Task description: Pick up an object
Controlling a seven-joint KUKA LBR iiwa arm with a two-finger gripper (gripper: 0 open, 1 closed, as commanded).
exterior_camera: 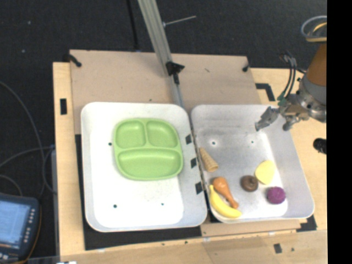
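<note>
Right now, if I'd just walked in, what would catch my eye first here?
Probably the bright green divided plate, alone in the left bin. Next, the colourful toy food at the near end of the right bin: a banana, a purple ball, a yellow piece. The gripper hovers over that bin's far right corner, holding nothing.

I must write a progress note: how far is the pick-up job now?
Done: nothing is lifted yet. The banana, carrot, cone and grape lie in the right bin. In hand: the end effector hovers at that bin's upper right corner. Left: descend, grasp, lift.
</note>
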